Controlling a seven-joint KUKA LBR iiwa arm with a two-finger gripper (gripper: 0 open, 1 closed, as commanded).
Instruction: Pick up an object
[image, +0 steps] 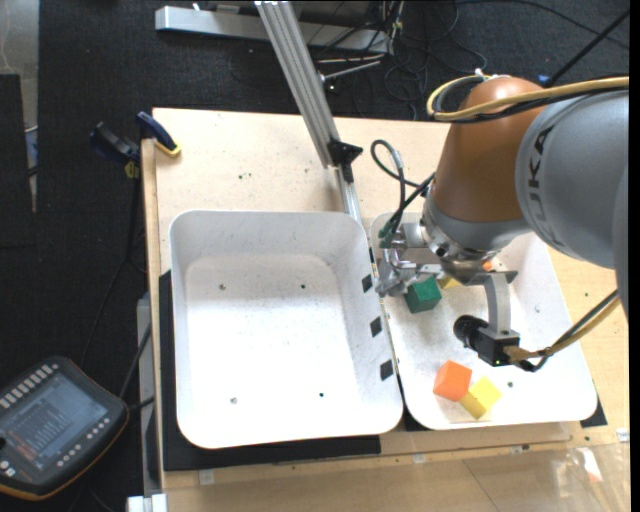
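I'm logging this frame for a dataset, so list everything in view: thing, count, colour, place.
Bins: two, white, side by side on the bench.
Green block: one, green, right bin, beside the gripper.
Orange block: one, orange, right bin's near end.
Yellow block: one, yellow, touching the orange block.
Bench: one, pale speckled, under the bins.
Clamp: one, blue and yellow, bench's far left corner.
Pendant: one, grey and orange, floor at left.
Arm: one, grey with orange band, over the right bin.
Gripper: one, metallic, next to the green block.
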